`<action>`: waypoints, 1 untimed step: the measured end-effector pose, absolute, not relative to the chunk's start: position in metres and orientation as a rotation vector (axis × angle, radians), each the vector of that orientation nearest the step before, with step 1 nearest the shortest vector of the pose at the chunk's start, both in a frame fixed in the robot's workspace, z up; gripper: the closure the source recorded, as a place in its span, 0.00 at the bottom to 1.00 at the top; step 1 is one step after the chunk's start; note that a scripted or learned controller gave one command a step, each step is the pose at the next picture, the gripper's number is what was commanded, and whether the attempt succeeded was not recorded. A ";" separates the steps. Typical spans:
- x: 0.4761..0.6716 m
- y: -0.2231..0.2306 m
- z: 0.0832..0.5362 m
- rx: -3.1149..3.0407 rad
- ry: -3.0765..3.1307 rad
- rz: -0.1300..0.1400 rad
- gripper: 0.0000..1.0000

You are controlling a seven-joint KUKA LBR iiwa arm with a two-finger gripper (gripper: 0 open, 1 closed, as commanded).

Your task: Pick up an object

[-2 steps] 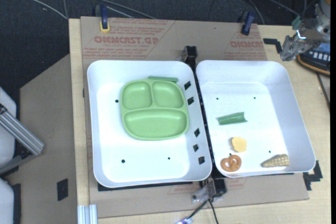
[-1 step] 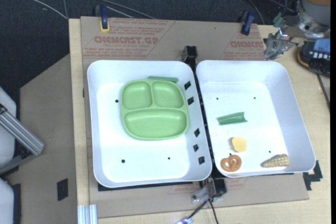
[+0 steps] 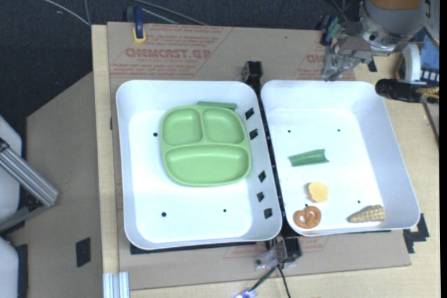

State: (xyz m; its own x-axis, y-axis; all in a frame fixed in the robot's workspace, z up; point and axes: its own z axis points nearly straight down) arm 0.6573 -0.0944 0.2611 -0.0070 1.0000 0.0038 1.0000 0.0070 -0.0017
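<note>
The right bin (image 3: 391, 150) holds a green strip (image 3: 308, 158) near its middle. Closer to the front edge lie a small yellow piece (image 3: 318, 191), a brown pretzel (image 3: 307, 217) and a tan ridged wedge (image 3: 367, 213). My gripper (image 3: 339, 68) hangs above the far rim of the right bin, well behind all of these. Its fingers stand apart, open, with nothing between them. In the left bin (image 3: 140, 171) a green divided plate (image 3: 204, 146) lies flat, and a thin green strip (image 3: 216, 105) peeks out along its far edge.
Both bins rest on a cardboard sheet (image 3: 181, 45) with a blue-and-yellow clamp (image 3: 139, 23) at its far left. Black clips (image 3: 260, 157) line the seam between the bins. Cables run over the dark floor behind.
</note>
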 end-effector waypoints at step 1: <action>0.657 -0.050 0.257 -2.213 -2.225 -0.001 1.00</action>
State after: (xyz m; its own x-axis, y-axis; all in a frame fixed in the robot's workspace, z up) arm 0.6572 -0.0502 0.2571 -0.0052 1.0000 0.0027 1.0000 0.0052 -0.0018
